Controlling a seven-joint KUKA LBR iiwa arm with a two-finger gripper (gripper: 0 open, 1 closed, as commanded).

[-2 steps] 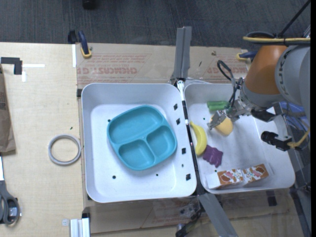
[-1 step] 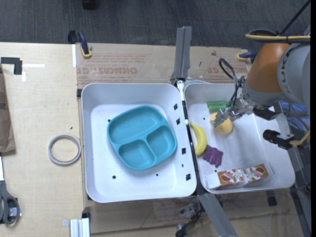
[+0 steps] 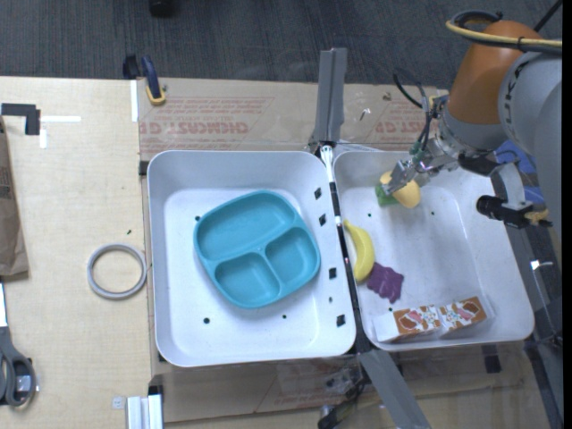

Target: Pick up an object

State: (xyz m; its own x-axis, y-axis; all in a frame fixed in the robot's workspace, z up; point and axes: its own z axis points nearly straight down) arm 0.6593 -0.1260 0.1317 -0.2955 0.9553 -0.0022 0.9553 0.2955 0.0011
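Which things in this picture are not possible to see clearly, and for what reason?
- Gripper, camera view: the fingers are small and merge with the yellow-and-green object; a grasp cannot be judged.
- Scissors: cut off by the left edge.
- Carton: print too small to read.
- Banana: its lower end is covered by the purple object.

Robotics lab bench: two shallow white bins side by side on cardboard-covered wood, tape roll and scissors left of them, dark carpet beyond.
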